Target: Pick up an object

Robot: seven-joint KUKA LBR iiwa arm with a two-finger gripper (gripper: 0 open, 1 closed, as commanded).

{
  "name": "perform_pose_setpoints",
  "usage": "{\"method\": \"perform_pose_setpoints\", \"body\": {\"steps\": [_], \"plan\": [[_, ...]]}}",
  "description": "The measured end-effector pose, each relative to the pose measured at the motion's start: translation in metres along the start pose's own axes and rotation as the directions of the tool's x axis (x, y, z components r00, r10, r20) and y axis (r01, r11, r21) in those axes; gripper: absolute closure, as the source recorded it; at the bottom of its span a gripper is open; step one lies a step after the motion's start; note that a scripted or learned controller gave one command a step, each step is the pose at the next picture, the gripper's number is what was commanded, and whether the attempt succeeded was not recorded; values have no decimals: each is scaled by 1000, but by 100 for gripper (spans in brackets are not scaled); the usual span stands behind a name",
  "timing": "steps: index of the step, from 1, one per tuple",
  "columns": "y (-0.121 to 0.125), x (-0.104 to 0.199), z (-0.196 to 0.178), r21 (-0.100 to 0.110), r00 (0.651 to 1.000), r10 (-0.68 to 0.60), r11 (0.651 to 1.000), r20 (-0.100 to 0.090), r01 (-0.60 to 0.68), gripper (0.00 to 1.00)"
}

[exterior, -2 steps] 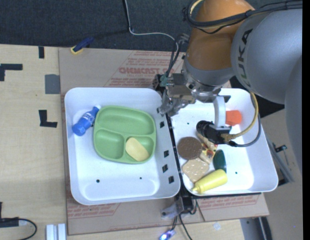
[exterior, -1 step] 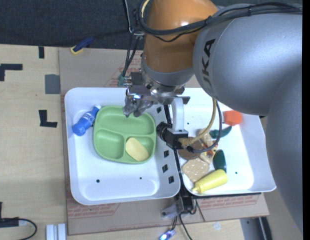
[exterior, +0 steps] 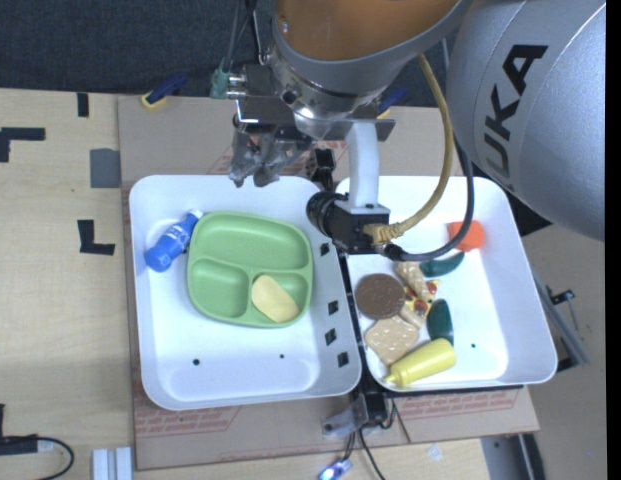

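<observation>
A: What lies nearest, taking the green tray [exterior: 230, 268] as the mark?

B: To its right, in the other bin [exterior: 520, 298], a yellow bottle [exterior: 423, 361], a cracker [exterior: 390, 338], and a brown cookie [exterior: 379, 294].

A: On the tray itself?

B: A yellow piece [exterior: 274, 298] in its right compartment; a blue bottle [exterior: 170, 245] just left of it.

A: And the gripper [exterior: 258, 168]?

B: Beyond the tray's far edge, empty; whether it's spread or pressed together, I cannot tell.

Yellow piece [exterior: 275, 298] in green tray [exterior: 230, 268]

Tan bench top [exterior: 50, 298] with black markings [exterior: 90, 238].
</observation>
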State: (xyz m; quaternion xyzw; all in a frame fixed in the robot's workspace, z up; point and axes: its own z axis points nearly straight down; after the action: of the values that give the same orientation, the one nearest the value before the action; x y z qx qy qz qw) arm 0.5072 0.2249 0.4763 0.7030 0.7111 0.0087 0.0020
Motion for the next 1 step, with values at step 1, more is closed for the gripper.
{"method": "perform_pose_setpoints", "body": {"steps": [1], "plan": [[-19,-84,-65,7,1000,16,1000,8,-16,100]]}}
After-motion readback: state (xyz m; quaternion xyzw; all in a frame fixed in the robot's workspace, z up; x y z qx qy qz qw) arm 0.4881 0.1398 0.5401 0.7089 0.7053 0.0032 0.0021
